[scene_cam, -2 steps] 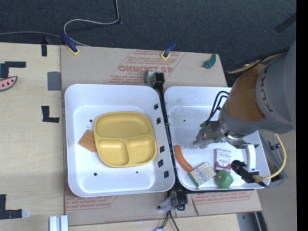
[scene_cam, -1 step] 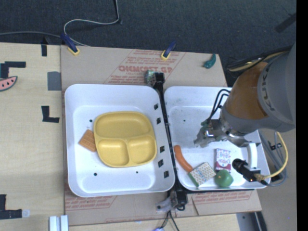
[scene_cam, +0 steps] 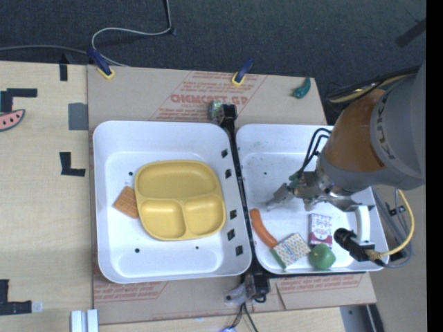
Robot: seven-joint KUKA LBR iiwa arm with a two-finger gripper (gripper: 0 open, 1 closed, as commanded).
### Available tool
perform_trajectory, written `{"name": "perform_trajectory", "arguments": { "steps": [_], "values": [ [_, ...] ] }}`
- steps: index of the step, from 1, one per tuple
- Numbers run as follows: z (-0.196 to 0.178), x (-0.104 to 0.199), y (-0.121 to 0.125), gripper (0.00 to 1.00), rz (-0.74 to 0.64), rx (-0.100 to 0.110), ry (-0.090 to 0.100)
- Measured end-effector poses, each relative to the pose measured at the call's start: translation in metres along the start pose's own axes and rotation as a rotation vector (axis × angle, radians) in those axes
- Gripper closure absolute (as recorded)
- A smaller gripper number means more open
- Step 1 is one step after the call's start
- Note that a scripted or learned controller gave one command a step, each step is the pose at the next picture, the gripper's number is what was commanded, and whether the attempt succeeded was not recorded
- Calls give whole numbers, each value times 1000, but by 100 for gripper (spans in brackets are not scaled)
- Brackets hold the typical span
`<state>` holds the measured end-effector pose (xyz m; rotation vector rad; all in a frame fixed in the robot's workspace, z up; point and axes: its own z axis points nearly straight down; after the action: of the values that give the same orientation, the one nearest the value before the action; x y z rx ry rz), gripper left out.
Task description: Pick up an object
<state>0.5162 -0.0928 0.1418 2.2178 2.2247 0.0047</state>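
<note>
Arm (scene_cam: 377, 140) reaches in from right, bent down; claw (scene_cam: 287, 194) low, fingers spread.

We see two smooth, glossy white plastic bins (scene_cam: 111, 144), a matt yellow plastic tray (scene_cam: 180, 199), flat brown cardboard (scene_cam: 166, 95) under them, pale wood-look worktop (scene_cam: 41, 206) and dark rough carpet (scene_cam: 242, 19).

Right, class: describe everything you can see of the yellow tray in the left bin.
The yellow tray looks like smooth moulded plastic with rounded corners. It has three compartments: one wide one across the top and two smaller ones below. It lies flat and slightly turned in the middle of the left bin, open side up. A tan cracker-like square pokes out from under its left edge.
</note>
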Motion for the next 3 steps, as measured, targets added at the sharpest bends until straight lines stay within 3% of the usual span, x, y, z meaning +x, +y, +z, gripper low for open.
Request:
{"name": "perform_trajectory", "arguments": {
  "steps": [1,2,3],
  "values": [
    [56,-5,-31,0,5,-3,-7],
    [46,-5,-31,100,6,-3,-6],
    [46,-5,-31,0,6,-3,-6]
  ]
}}
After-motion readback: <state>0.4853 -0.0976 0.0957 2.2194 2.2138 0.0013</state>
